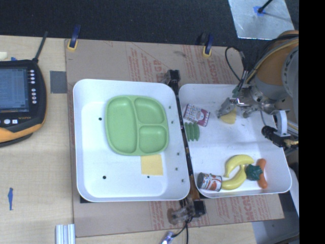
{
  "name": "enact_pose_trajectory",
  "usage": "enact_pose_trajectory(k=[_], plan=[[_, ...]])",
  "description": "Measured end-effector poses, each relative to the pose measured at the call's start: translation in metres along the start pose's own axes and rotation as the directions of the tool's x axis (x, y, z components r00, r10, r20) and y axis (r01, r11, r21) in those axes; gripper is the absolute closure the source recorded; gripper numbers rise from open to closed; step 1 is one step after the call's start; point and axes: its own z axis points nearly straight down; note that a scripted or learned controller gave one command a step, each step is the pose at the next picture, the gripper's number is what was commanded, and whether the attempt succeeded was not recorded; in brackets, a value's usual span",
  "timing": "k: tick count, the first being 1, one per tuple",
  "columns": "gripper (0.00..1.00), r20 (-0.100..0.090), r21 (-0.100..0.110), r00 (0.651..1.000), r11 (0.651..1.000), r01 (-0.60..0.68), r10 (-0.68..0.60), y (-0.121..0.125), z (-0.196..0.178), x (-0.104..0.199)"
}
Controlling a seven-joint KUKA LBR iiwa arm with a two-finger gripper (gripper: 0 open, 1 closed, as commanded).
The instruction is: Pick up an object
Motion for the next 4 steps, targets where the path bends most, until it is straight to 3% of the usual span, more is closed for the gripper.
enact_pose_trajectory(k=[1, 2, 3, 4], plan=[[1.00, 0.001, 0.001, 1.000, 1.000, 0.006, -0.006, 0.000, -0.011, 0.000], [1.00, 0.000, 0.002, 1.000, 1.000, 0.001, -0.001, -0.057, -0.067, 0.084], [1.00, 0.000, 0.004, 1.000, 1.000, 0.000, 0.000, -0.099, 0.001, 0.071], [0.00, 0.001, 0.003, 1.000, 1.000, 0.000, 0.000, -0.098, 0.001, 0.071]])
